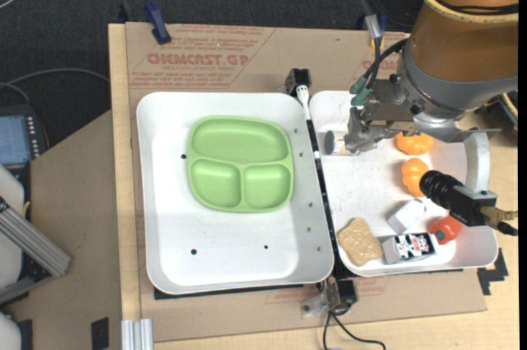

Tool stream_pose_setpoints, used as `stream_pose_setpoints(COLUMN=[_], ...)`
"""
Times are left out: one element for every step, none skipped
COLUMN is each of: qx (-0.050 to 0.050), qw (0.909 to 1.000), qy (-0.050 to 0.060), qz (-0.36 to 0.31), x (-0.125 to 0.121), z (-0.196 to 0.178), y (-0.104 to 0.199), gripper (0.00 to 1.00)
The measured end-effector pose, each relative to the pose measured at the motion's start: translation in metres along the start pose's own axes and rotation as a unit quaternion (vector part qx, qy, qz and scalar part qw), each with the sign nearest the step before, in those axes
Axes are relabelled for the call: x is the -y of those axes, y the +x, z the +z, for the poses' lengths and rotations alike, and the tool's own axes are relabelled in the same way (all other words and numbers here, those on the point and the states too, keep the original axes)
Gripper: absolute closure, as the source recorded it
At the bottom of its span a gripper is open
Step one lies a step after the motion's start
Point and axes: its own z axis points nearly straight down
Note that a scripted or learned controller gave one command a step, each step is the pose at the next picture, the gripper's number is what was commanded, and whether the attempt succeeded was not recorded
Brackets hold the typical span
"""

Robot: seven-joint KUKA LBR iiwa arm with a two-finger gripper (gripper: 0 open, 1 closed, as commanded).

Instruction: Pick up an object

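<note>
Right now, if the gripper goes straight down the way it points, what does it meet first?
Probably the bare floor of the right bin near its left wall. The gripper hangs beside the orange objects, not above them; depth is unclear.

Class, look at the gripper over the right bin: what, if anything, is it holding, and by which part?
Nothing shows between the fingers of the gripper; it hangs over bare floor of the right bin, apart from the orange pieces.
</note>
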Motion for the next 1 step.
stream_pose_setpoints(qx=[0.000], qw=[1.0000], qy=[0.001], qz=[0.000], x=[-0.0008], z=[-0.0930], y=[0.0020], gripper=[1.00])
